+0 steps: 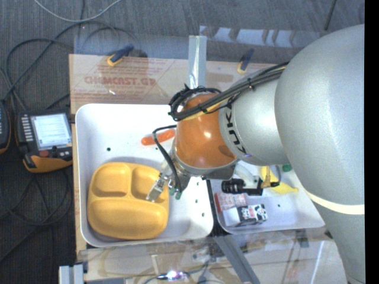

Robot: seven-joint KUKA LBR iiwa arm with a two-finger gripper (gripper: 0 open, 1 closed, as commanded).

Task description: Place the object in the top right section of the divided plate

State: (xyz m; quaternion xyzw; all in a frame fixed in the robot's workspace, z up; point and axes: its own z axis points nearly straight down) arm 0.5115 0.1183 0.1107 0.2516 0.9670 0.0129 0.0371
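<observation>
A KUKA arm (pixel 308 117) reaches over the left bin (pixel 106 114), its gripper (pixel 161 186) poised at the right edge of the yellow divided plate (pixel 127 201), just over the plate's top right section (pixel 144 181). Whether the fingers are spread or closed, or hold anything, cannot be told: the wrist's orange band (pixel 198 138) hides much of them. An orange carrot-like object (pixel 157 138), possibly the task's thing, lies on the bin floor above the plate, beside the wrist and apart from the gripper. If that is the object, the risk is a placing motion with nothing in hand. The fingertips also sit close to the plate's rim and could nudge or tip it.
</observation>
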